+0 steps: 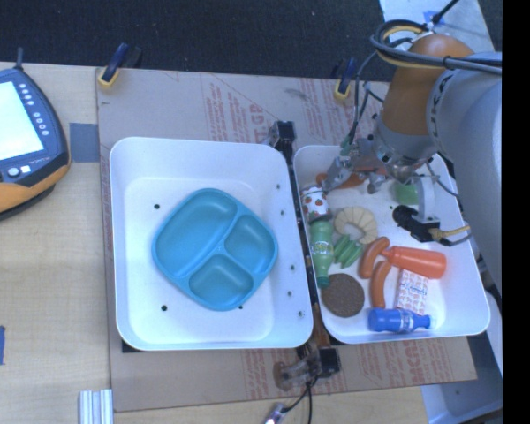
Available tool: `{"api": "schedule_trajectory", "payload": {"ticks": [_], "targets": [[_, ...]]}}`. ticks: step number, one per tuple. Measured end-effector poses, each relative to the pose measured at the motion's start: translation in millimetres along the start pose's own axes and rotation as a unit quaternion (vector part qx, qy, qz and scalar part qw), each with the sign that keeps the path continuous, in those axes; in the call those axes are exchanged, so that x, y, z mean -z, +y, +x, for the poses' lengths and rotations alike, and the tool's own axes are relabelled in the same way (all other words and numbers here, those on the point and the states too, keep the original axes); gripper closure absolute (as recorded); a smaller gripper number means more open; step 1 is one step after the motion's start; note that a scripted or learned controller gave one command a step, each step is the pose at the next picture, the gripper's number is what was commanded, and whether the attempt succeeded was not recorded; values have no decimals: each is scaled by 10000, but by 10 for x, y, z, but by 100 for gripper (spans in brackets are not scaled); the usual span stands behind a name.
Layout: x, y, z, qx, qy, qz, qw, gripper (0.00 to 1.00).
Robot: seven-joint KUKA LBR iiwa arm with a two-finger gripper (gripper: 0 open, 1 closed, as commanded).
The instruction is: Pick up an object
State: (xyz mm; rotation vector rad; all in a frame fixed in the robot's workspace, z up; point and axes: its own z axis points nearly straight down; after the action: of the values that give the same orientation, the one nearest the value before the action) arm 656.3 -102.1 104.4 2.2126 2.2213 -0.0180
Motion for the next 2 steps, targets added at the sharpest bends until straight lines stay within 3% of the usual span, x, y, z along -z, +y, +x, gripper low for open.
{"api": "schedule_trajectory", "payload": {"ticks": [1, 2], "targets": [[101, 1, 4, 11, 10, 6, 10000, 100], [99, 0, 5, 12, 10, 7, 10000, 0]]}}
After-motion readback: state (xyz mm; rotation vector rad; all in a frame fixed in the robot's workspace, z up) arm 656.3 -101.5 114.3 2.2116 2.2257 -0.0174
